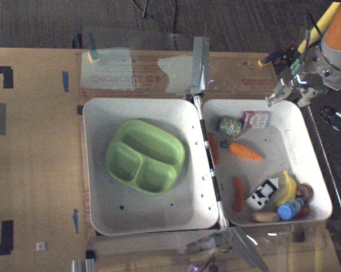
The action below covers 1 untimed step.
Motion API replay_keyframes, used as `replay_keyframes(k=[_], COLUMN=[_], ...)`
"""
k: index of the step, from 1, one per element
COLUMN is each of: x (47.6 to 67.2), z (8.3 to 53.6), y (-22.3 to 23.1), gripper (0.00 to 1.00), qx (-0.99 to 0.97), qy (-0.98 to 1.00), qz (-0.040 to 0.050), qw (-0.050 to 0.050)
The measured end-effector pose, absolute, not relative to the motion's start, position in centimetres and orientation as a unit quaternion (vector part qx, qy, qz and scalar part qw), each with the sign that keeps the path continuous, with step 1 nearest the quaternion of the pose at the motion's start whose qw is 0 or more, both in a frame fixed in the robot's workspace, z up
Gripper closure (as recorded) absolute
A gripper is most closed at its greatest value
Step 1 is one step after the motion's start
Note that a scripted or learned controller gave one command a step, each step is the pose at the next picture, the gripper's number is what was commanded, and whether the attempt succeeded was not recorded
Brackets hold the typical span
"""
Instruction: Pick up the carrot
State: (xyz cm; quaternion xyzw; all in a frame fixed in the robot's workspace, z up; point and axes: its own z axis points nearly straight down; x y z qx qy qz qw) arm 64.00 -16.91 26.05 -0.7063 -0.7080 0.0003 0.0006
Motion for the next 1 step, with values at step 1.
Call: replay_keyframes(k=[1], x=[62.28], z=[16.22], y=[-13.68], gripper=[0.0], qx=[-0.669], qy=[-0.743], qz=[0.0001], qw=[0.0])
